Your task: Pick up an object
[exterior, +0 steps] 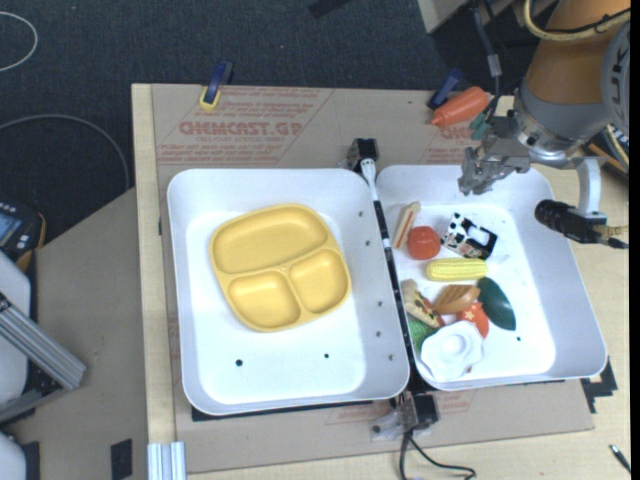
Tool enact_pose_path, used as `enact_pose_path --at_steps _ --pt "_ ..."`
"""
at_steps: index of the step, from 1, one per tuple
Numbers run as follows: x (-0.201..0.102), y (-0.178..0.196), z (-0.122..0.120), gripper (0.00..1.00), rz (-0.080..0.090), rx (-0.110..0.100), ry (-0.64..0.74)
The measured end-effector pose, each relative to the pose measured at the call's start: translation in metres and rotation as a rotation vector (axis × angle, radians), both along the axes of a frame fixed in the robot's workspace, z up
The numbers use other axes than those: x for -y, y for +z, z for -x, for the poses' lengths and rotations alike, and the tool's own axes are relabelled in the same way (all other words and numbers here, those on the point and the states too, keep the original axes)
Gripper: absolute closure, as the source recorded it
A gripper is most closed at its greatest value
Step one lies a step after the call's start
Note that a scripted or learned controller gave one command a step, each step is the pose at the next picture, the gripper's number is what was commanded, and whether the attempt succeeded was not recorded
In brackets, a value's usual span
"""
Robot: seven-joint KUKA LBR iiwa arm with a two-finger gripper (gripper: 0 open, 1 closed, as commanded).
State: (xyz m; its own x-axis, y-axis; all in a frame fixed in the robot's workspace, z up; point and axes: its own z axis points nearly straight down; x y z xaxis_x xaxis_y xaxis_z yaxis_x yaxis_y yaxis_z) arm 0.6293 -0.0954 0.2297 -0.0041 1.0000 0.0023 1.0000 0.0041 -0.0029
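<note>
The jaws (480,180) hang over the far part of the right bin (560,308); I cannot tell if they are apart or together. Just below them lies a black-and-white toy (470,236), then a red ball (423,241), a corn cob (456,269) and a green leaf (497,303). Far to their left, a yellow divided tray (279,266) sits in the left bin (200,338).

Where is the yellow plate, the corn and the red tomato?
yellow plate (280,265): camera view, on the ridge where its three sections meet.
corn (456,269): camera view, middle of the cob.
red tomato (423,241): camera view, centre of its round top.
</note>
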Motion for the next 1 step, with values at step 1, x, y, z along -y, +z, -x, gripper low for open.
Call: enact_pose_path --at_steps 1 --pt "-0.0476 -0.0138 0.0288 1.0 -0.001 -0.002 0.0"
